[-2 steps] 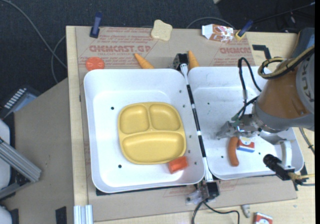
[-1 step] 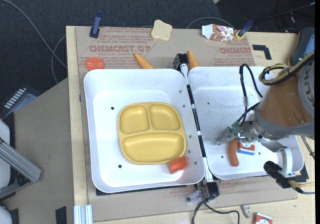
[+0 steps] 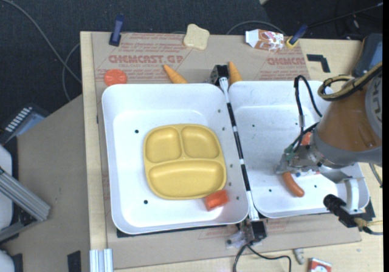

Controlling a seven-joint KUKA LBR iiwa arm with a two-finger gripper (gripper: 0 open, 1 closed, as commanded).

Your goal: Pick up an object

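The fingers' opening cannot be told as the gripper point(image 3: 294, 164) is poised over the sausage point(image 3: 293, 184) in the right bin point(image 3: 267, 143), so a descent and closure are judged next

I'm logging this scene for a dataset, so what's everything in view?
White bins: 2, white, side by side on the bench.
Divided plate: 1, yellow, left bin.
Orange block: 1, orange-red, left bin, at the plate's near edge.
Sausage: 1, orange, right bin, by the gripper.
Carrots: 2, orange, behind the bins.
Bread slice: 1, tan, bench's far edge.
Orange disc: 1, left rear.
Arm: 1, grey with an orange band, right.
Gripper: 1, above the sausage.
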